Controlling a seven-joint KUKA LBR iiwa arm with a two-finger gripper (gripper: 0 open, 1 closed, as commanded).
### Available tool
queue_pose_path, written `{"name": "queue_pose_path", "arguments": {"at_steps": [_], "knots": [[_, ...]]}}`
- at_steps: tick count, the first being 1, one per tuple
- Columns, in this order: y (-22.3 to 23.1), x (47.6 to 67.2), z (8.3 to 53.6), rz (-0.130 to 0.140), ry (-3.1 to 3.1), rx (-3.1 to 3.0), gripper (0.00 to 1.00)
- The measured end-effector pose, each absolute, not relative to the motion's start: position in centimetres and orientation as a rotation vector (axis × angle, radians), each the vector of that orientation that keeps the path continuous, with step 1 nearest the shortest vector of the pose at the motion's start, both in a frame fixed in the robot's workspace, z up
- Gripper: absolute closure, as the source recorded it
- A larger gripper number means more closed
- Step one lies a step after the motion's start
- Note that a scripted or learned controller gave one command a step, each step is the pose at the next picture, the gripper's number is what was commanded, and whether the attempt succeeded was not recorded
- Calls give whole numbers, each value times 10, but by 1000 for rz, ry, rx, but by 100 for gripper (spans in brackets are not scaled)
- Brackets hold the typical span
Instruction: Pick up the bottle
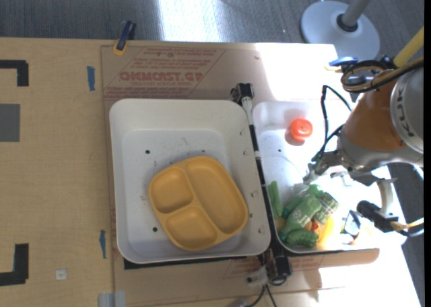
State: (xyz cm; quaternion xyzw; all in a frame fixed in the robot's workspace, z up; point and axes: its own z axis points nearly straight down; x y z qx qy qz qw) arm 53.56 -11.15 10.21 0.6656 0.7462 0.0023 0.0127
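We count two white bins: the left bin [128, 164] and the right bin [269, 120]. We see one yellow plate [196, 202], and it has three parts to put food in. We see one orange ball [300, 129]. We see one heap of green things [304, 215], packed too close for us to count. There is one robot arm [377, 130]. There is one round grey stand [340, 26] on the floor. We count three bits of blue tape [91, 78] on the brown board [54, 164].
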Motion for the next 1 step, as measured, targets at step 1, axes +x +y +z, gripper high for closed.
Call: {"name": "queue_pose_path", "arguments": {"at_steps": [1], "knots": [[-110, 504, 92, 17, 2538, 1804, 100]]}}
